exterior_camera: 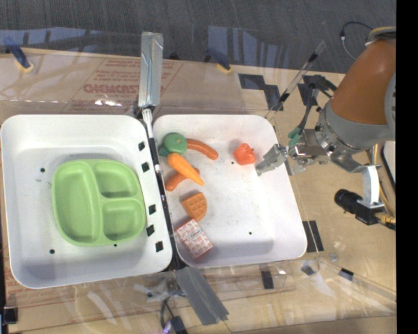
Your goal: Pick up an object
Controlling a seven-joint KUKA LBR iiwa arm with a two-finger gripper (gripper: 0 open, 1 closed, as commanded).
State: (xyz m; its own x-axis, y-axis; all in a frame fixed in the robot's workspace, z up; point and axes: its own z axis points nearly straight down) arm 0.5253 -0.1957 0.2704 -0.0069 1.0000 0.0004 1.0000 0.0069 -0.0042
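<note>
- Two shallow white bins side by side on a brown bench [348, 256] covered with clear plastic sheet and pieces of dark tape; grey ribbed floor [195, 2] behind the far edge of the bench.
- Left bin [14, 186] carrying a light green divided plate [97, 202] with three compartments, lying near the middle of this bin.
- Right bin [265, 214] carrying all the small objects, gathered in its left half and along its far side.
- Grey arm with orange band [362, 82] coming over the right edge of the right bin.
- Gripper [270, 161] low above the right edge of the right bin, at the far part of this edge; whether jaws apart or together, cannot tell; nothing seen between them.
- Orange carrot [185, 169] lying at a slant near the left edge.
- Long orange piece [202, 148] beside a round green piece [173, 143] near the far left corner.
- White and red packet [194, 238] at the near left corner.
- Orange waffle-like piece [194, 205] just beyond the packet.
- Small red-orange object [244, 154], rounded and lumpy, just beside the gripper, apart from it.
</note>
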